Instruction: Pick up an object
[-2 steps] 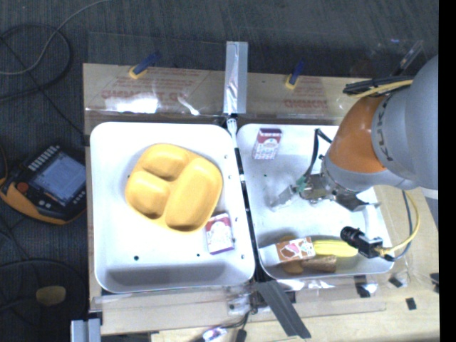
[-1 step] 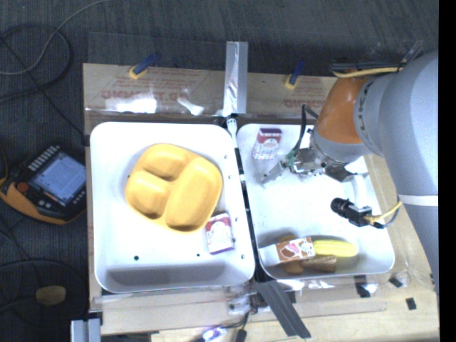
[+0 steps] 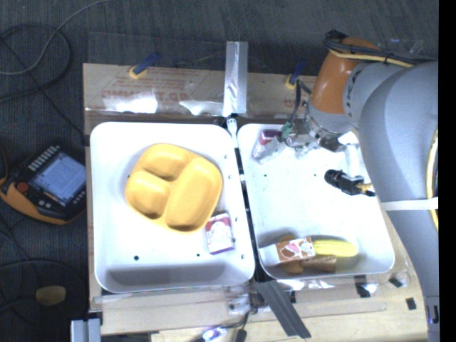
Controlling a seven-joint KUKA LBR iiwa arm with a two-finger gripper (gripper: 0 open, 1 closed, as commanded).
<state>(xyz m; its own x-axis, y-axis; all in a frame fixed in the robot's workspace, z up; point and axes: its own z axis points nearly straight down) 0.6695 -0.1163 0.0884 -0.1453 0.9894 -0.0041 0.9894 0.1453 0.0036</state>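
Resting off the bench on the dark floor is an orange-and-black handheld pendant (image 3: 48, 184). A big yellow moulded plastic shape (image 3: 173, 186) sits in the left white bin (image 3: 114, 262), a small pink-and-white packet (image 3: 219, 234) just beside it. In the right white bin (image 3: 377, 251) lie a yellow oblong piece (image 3: 335, 248) and brown packet (image 3: 298, 249). The gripper (image 3: 274, 140) hovers at the far-left corner; I cannot tell its jaws' state.

— What is seen carrying everything?
— A brown wooden bench (image 3: 114, 84), viewed from above on a dark carpeted floor (image 3: 43, 20).

— What is placed directly on it?
— Two shallow white bins are set side by side, touching: the left bin (image 3: 107, 191) and the right bin (image 3: 313, 212). A silver tape strip (image 3: 236, 77) is stuck behind their junction.
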